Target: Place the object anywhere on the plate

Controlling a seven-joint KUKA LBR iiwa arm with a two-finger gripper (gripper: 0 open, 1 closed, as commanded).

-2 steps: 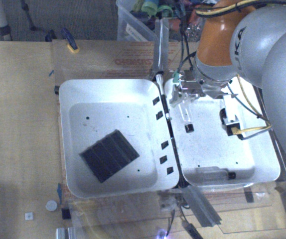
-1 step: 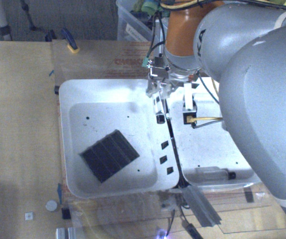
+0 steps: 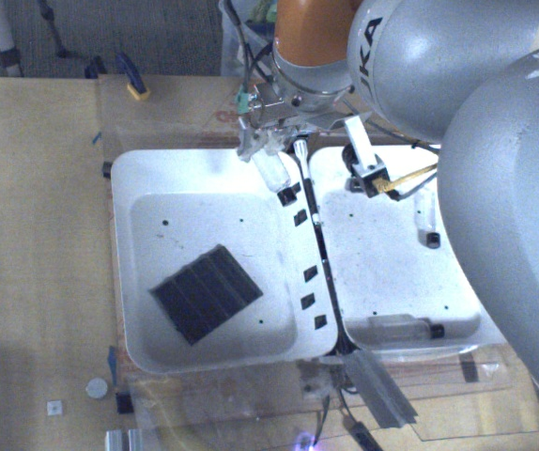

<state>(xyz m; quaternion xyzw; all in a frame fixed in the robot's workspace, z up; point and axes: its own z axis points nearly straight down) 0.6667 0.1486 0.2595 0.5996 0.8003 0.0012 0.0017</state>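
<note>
arm (image 3: 457, 83): so big it runs off the top and right edges | right bin (image 3: 392, 280): far side hidden under it | gripper (image 3: 271, 163): blurry, we can't tell its fingers

Left bin (image 3: 133, 252): floor mostly open. Only obstacle there is the dark ribbed plate (image 3: 206, 292), lying flat and turned at an angle, front-centre; bare floor around it on every side, esp. toward the back wall. Back-right corner is crowded: the hand (image 3: 268, 158) hangs over it, w/ the arm (image 3: 457, 73) bulking above. Right bin (image 3: 457, 322): arm covers its right side; a clear tube (image 3: 403, 328) lies near the front wall. The ridge (image 3: 318, 252) between the 2 bins stands raised.
</note>
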